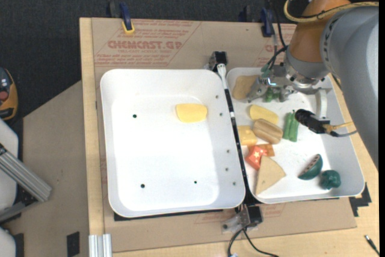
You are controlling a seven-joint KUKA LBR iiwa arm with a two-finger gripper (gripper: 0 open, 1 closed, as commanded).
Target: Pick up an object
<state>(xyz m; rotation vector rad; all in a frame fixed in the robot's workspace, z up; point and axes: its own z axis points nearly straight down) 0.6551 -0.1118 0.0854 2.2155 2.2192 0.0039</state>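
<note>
The grey two-finger gripper (269,88) hangs low over the right white bin's (346,185) far end, beside a tan flat piece (242,86) — its grip cannot be told, the wrist hiding it.

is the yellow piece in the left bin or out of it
In. The yellow piece lies flat on the floor of the left bin, inside its rim, alone toward the far side.
</note>
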